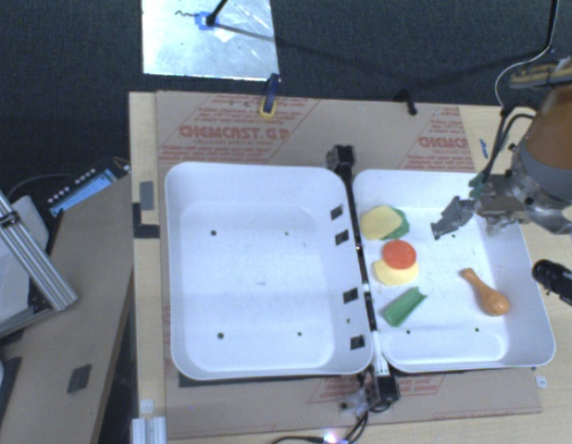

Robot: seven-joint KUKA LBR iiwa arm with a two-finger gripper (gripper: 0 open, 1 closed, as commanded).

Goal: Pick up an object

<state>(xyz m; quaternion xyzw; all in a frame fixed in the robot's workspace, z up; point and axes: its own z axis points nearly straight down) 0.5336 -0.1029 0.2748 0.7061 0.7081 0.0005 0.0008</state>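
Four toys sit in your right bin: yellow-green piece, orange-yellow stack, green wedge, brown pear-shaped piece. Your pincer hovers above them, holding nothing; whether apart or together, you cannot tell. Cardboard covers the surface.

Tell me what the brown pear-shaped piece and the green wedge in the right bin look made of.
Brown pear-shaped piece: probably wood or smooth plastic; even tan-orange colour with a faint sheen. Green wedge: likely matte plastic or foam; flat, uniform green without glare. The right bin itself looks like white moulded plastic.
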